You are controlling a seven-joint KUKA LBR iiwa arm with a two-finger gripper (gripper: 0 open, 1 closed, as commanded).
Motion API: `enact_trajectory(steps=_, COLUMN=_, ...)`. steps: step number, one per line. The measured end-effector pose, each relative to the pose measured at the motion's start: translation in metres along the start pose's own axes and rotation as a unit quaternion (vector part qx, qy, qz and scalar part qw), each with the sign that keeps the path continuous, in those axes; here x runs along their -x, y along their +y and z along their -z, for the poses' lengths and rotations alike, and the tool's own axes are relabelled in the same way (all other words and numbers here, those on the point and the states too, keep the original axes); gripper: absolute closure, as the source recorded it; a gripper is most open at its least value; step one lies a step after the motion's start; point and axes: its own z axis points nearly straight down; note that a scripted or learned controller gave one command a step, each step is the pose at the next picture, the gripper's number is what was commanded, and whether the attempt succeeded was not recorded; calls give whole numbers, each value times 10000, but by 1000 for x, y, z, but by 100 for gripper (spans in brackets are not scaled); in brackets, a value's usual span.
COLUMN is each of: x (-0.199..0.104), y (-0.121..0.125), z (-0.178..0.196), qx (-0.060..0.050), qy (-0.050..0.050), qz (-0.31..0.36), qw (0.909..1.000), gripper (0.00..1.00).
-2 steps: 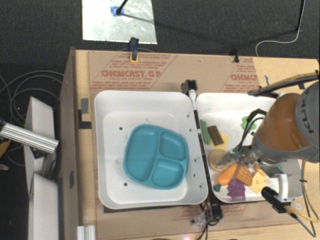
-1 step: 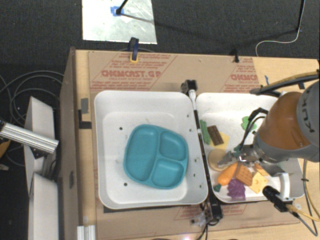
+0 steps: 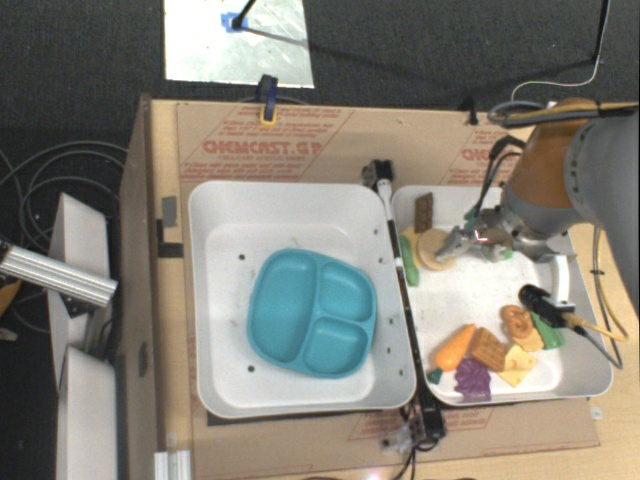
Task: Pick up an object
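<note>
Our gripper (image 3: 462, 240) hangs low in the right bin (image 3: 585, 368), by the tan round piece (image 3: 433, 251) near its upper left corner; whether its jaws are apart we cannot tell. The piece looks light, stiff, smooth; we'd pinch across its rim

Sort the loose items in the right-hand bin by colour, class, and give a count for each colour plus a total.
Orange: 2, carrot and round piece
Tan or brown: 3, disc, brown bar, waffle
Yellow: 1, cheese wedge
Purple: 1, grapes
Green: 1, long piece
Total: 8
</note>
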Motion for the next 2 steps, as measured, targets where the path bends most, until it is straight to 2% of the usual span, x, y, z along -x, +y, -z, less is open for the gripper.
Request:
enact_trajectory(steps=1, x=7, y=-92, z=-4, qx=-103, qy=26, qz=-54, qw=9999, gripper=0)
enact_trajectory(steps=2, x=-18, y=-32, z=30, qx=-30, qy=13, qz=0, qw=10000, gripper=0)
